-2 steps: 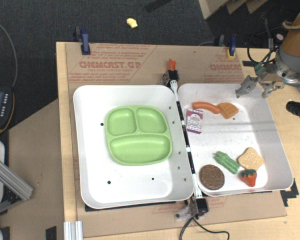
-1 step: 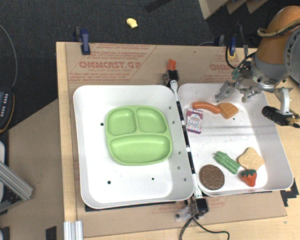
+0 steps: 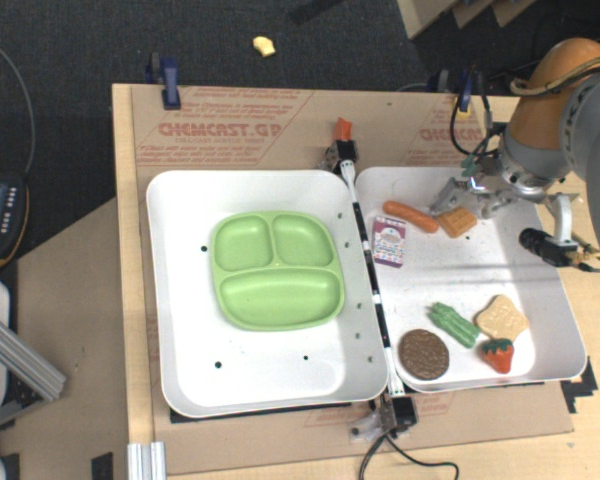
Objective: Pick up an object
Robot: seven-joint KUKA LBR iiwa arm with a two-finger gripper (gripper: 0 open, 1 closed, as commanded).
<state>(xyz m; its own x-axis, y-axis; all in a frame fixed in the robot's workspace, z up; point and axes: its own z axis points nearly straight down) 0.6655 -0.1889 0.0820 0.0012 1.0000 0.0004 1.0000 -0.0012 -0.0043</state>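
Note:
My gripper (image 3: 462,200) hangs low over the back of the right bin (image 3: 550,303), reaching in from the right. Directly beneath its tip, toward the front, lies a small tan cracker-like block (image 3: 459,223). To the left of that block lies an orange carrot (image 3: 410,215). A pink and purple packet (image 3: 389,241) sits near the bin's left wall. Along the front are a green pickle (image 3: 451,323), a brown round patty (image 3: 423,354), a bread slice (image 3: 501,318) and a red strawberry (image 3: 497,354).
The left bin (image 3: 180,298) holds a green divided plate (image 3: 276,269). A divider rail (image 3: 365,258) runs between the two bins. Blue clamps (image 3: 167,80) grip the board's back edge. A small yellow piece (image 3: 265,45) lies on the dark floor behind the bench.

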